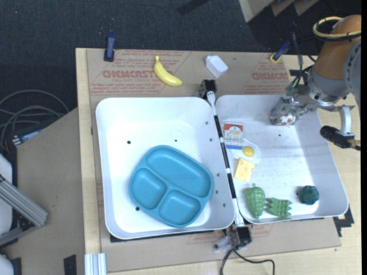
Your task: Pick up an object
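In the right bin (321,171) I see a small white and red carton (233,134) at 9 o'clock, a yellow ball (248,151) and a cheese wedge (244,169) below it, two green toys (265,203) at 6 o'clock, and a dark teal ball (308,195) at 5 o'clock.

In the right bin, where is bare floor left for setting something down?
The right bin is bare through its middle, between the pincer and the teal ball. It is crowded along the divider, from the small carton past the cheese wedge to the green toys.
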